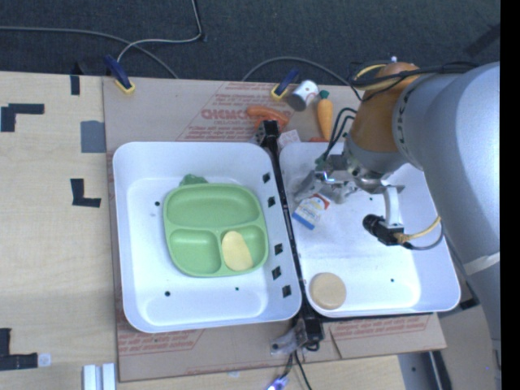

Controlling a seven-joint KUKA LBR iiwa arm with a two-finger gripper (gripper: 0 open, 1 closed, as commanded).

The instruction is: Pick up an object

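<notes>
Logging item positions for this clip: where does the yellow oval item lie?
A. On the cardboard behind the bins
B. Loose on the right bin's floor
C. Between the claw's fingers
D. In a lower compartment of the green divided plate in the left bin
D: the yellow oval item rests in the lower right compartment of the green divided plate, which sits in the left bin, away from the arm over the right bin.

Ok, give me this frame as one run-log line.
arm: over right white bin | gripper: low, beside small blue-and-white packet | grasp: unconfirmed | round tan disc: untouched
</notes>
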